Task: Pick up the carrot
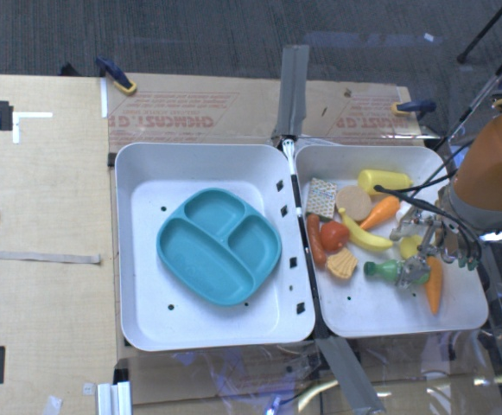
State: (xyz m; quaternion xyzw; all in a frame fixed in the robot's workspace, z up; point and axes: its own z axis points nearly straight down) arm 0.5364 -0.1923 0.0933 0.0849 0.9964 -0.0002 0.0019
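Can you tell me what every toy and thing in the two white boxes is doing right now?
blue plate: flat in the left bin, nothing on it.
banana: lying in the right bin.
carrot: lying slanted above the banana, not held.
second carrot: lying by the gripper.
green bottle: on its side.
gripper: low over the right bin.

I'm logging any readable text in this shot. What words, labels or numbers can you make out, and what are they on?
Red print on the cardboard sheet behind the bins: upside down and blurred, not legible.
A second red print on the cardboard further right: also illegible.
No readable text on the blue tray or the toy food.
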